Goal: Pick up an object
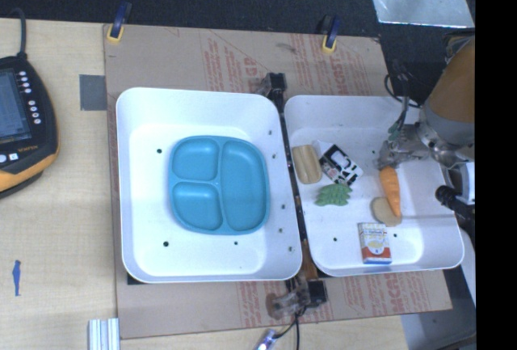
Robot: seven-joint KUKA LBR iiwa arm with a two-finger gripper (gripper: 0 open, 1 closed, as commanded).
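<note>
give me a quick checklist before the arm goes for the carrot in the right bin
1. Carrot in view in the right bin: ok.
2. Gripper near the carrot's top end: ok.
3. Whether the gripper is open: cannot tell.
4. Space around the carrot: not ok, a tan potato-like piece touches its lower end.
5. Other items apart from it, green broccoli-like piece and small carton: ok.
6. Blue divided plate lies in the left bin, out of the way: ok.
</note>
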